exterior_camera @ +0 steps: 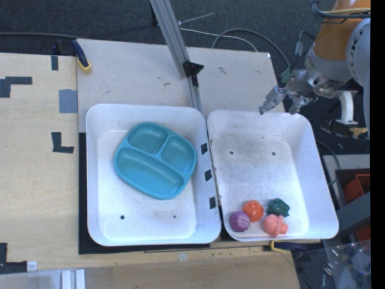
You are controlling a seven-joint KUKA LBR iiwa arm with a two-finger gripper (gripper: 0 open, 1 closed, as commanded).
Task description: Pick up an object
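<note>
Pincer [281, 101] hangs with its fingers apart and nothing between them, over the far edge of the right bin [313, 161]. Well below it, in that bin's near corner, sit the small toys [263, 215], bunched together. No pick has begun, I think. Next it must travel to one toy and drop low.

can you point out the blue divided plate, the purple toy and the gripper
blue divided plate [156, 159]: camera view, in the left bin, on the ridge between its compartments.
purple toy [239, 221]: camera view, near corner of the right bin, on its rounded top.
gripper [281, 104]: camera view, above the right bin's far rim, midway between its fingertips.
</note>
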